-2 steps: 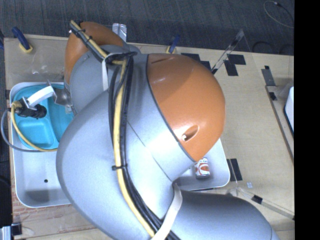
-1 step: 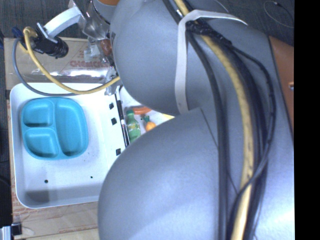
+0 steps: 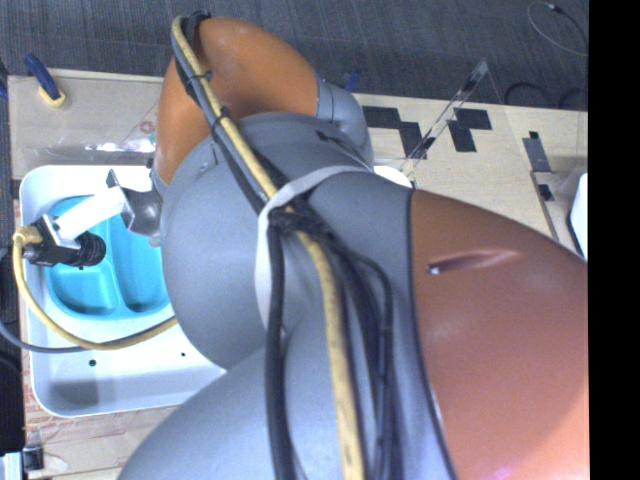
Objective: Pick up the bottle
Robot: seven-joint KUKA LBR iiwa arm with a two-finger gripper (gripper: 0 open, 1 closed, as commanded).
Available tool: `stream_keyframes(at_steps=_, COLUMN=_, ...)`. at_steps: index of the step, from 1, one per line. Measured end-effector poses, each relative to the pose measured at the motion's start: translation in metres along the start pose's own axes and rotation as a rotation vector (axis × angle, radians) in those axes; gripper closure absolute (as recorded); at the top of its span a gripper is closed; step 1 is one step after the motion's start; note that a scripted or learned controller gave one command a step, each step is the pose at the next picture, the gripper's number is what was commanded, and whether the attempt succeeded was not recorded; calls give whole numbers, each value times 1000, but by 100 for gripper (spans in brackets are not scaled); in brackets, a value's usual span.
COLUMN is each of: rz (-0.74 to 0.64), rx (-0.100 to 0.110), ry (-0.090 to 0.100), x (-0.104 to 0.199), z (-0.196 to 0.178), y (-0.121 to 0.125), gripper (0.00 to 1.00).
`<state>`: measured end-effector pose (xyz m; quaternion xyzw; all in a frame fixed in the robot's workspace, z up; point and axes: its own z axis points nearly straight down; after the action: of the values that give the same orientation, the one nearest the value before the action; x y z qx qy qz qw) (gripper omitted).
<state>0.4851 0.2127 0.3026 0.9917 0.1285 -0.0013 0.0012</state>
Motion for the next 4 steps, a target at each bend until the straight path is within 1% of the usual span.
stream_keyframes(at_steps=1, rz=48, rx=5, ry=-6, x=-18, z=111, y=27, gripper=0)
stream_keyframes(at_steps=2, rz=28, rx=6, ry=-7, x=-32, z=102, y=81, gripper=0)
stream_keyframes(at_steps=3, rz=-121, rx=9, ry=-9, x=35, z=189, y=47, gripper=0)
stream_keyframes(at_steps=4, rz=52, rx=4, ry=2, x=105, z=104, y=23, gripper=0)
